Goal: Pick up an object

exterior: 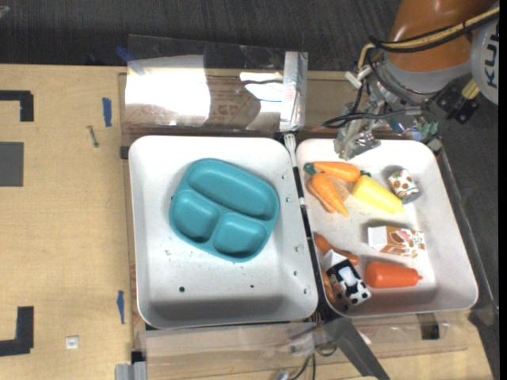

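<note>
The right bin (451, 248) holds several toys: an orange carrot bunch (331, 184), a yellow piece (375, 195), a small brown-spotted white cup (403, 184), a white and brown box (395, 240), a red-orange sausage shape (390, 275) and a black and white cow figure (347, 281). My gripper (356, 142) hangs over the bin's far left corner, just above the carrots. Nothing shows between its fingers.
A teal divided plate (224, 207) lies in the left bin (158, 283). A clear plastic sheet (214, 93) stands behind the left bin. The arm's orange band (436, 10) and cables fill the upper right.
</note>
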You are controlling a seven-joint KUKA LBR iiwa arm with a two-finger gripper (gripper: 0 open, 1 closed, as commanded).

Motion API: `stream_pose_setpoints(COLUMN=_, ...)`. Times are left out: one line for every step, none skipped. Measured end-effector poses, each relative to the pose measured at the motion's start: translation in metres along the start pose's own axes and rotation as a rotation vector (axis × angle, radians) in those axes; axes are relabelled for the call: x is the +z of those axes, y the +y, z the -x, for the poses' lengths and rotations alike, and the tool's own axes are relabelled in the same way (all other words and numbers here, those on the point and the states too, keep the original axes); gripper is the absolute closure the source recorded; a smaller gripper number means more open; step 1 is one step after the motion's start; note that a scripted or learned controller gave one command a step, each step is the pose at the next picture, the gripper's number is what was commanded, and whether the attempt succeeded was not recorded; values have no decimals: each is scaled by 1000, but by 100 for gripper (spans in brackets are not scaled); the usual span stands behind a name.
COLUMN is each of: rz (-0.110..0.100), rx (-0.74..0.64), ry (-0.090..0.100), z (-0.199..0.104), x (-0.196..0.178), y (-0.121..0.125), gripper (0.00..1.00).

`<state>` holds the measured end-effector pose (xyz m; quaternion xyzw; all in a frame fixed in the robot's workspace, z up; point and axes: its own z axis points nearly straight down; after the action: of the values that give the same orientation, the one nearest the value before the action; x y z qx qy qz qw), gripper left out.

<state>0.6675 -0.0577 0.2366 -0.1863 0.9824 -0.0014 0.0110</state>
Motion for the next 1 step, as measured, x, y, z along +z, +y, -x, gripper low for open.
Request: stream_pose_setpoints(rz=6, rx=-25, ry=9, z=18, x=3, y=43, gripper=100)
